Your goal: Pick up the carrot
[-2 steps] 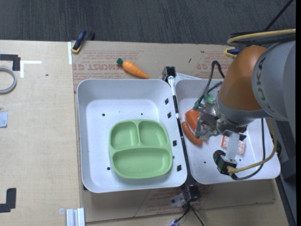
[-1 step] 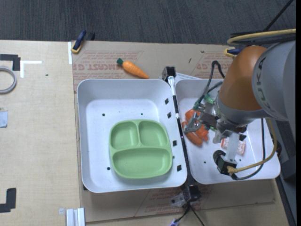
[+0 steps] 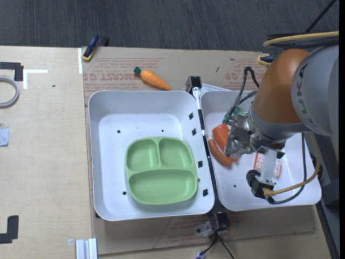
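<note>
My hand in the right bin, the carrot well apart beyond the left one

Two white bins sit side by side on the surface: the left bin (image 3: 102,161) holds one green three-part plate (image 3: 160,170), the right bin (image 3: 291,196) what look like two orange-red pieces (image 3: 217,146), with my hand (image 3: 235,142) right over them; whether it is apart or together I cannot tell. The one carrot (image 3: 152,79) lies outside both bins, on the cardboard past the left bin's far rim, up and left of my hand
</note>
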Motion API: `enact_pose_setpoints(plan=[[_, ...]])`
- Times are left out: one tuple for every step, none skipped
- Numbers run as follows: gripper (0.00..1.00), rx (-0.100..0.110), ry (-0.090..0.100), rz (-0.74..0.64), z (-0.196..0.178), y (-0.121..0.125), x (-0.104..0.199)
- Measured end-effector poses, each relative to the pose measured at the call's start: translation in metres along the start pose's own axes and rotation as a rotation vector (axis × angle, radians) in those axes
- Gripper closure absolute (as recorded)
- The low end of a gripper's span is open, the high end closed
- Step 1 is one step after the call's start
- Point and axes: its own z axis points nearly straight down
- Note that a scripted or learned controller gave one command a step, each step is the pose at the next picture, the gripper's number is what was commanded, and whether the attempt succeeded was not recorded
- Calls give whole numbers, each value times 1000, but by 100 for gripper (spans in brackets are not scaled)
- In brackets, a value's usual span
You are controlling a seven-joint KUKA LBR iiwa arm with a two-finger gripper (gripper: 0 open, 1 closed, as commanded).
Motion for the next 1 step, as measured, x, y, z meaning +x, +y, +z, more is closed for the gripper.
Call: enact_pose_setpoints(plan=[[100,0,1,-58,-20,-15,-11]])
